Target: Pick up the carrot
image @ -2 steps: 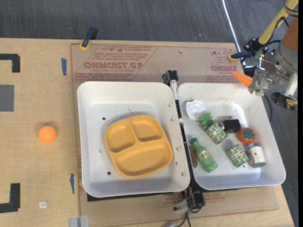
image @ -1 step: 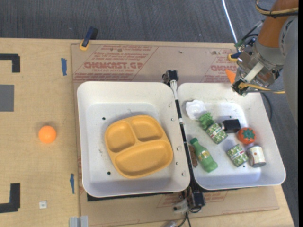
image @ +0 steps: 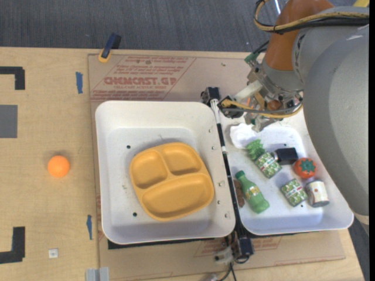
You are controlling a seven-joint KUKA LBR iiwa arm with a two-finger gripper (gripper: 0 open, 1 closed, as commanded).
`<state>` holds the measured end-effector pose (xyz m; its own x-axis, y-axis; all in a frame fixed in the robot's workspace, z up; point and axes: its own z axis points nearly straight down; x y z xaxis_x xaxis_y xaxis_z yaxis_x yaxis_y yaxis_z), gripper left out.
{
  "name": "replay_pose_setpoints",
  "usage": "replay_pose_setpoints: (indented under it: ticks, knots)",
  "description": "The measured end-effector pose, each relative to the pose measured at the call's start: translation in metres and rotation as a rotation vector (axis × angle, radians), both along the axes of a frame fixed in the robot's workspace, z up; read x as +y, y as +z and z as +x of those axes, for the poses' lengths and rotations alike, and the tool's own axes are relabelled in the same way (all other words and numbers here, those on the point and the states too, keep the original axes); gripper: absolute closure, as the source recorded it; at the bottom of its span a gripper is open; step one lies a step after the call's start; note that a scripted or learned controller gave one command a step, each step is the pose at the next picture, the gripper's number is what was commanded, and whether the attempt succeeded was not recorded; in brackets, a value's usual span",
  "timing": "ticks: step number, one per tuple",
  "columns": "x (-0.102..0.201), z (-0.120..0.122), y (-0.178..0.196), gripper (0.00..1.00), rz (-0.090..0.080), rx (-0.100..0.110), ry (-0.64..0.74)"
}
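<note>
The grey arm [image: 334, 92] reaches in from the right, and its orange band [image: 299, 25] sits above the far end of the right bin [image: 328, 218]. Below the band, the wrist [image: 272, 89] and a tangle of cables hang over the bin's far left corner, just beside the wall shared with the left bin [image: 111, 157]. The jaws are lost in that clutter of metal and wire, so it cannot be told whether they stand wide or narrow, and nothing can be seen between them.

No thing in the right bin can be made out for certain as the carrot. The nearest match is a red-orange piece with a green top [image: 304, 167], lying on the bin floor toward its right side. It is nearer the camera than the wrist, off to its right and apart from it, with a small black block [image: 286, 154] just beside it on the left.

A white crumpled thing [image: 243, 134] lies directly under the wrist. Nearer the camera lie green packets [image: 266, 163], a green bottle [image: 253, 193] and a small can [image: 317, 193]. The left bin holds a yellow divided tray [image: 170, 180]. An orange ball [image: 58, 165] rests on the desk [image: 41, 133], well to the left of both bins.
</note>
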<state>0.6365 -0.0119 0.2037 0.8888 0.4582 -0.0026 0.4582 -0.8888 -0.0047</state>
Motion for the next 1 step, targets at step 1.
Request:
replay_pose_setpoints:
  ticks: [1]
  knots:
    - [0.0765, -0.0432, -0.0197, 1.00, -0.001, 0.000, -0.117]
